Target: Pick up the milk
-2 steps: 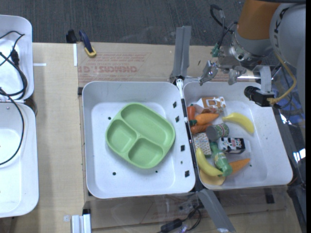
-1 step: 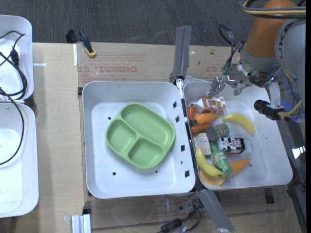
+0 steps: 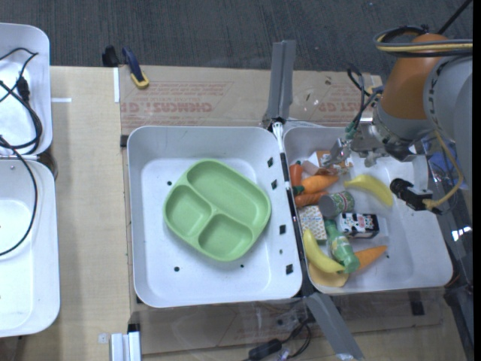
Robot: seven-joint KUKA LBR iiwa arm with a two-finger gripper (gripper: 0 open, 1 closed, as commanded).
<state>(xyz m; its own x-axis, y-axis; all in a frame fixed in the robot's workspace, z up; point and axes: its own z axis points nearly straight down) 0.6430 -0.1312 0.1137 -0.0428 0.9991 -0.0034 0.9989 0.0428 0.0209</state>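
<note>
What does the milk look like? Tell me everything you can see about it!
The milk is a small carton with black and white cow-like patches. It looks like a toy, lying on its side in the right bin, near the middle. A grey can sits just above it in the picture, and a green bottle and an orange carrot lie just below. The claw is away from it, nearer the bin's back edge.

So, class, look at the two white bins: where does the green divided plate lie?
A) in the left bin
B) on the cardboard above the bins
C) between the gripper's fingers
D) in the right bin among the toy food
A: the green divided plate lies flat in the left bin, while the toy food sits in the right bin.
</note>
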